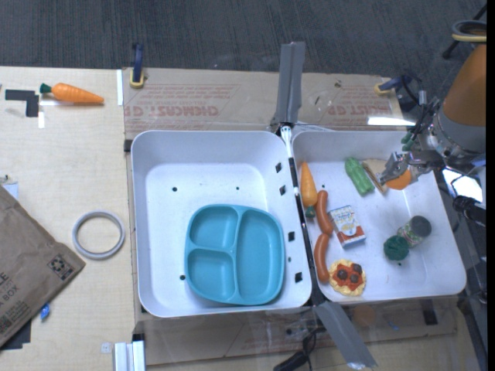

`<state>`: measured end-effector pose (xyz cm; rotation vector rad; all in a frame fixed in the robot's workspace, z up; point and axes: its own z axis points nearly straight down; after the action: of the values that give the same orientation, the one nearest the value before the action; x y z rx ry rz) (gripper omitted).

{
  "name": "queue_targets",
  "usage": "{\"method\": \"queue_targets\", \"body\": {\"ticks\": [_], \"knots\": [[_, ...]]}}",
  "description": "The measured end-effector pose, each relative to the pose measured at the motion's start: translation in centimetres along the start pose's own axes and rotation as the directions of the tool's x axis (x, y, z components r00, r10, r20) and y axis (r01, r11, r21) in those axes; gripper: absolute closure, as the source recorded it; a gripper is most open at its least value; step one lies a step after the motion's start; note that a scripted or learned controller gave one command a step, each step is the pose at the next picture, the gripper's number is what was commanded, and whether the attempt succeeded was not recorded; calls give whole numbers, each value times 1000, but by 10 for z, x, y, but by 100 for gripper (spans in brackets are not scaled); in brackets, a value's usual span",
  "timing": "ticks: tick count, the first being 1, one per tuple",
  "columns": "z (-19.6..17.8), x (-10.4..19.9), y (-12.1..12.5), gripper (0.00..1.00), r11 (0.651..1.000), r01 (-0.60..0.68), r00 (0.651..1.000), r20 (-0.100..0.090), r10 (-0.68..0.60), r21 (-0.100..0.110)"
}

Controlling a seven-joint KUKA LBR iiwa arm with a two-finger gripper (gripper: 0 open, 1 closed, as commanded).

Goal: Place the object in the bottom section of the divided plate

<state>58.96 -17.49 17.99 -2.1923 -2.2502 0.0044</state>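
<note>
Nearest the camera, well to my gripper's left, the teal three-section plastic plate (234, 254) lies in the left white bin (147, 207). Below my gripper sit a small round pizza toy (347, 277) and a dark green lumpy toy (397, 246). My gripper (402, 168) hovers over the right white bin (448, 277), clenched on a small orange rounded object (399, 180).

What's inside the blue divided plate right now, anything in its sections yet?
The blue divided plate in the left bin shows bare blue in all three sections, with nothing covering them. The gripper is over the right bin, an orange object at its fingertips.
</note>
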Motion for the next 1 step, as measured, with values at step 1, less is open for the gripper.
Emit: {"method": "queue_targets", "body": {"ticks": [1], "knots": [[23,39,-68,100,932,363,932,-3,-363,-1]]}}
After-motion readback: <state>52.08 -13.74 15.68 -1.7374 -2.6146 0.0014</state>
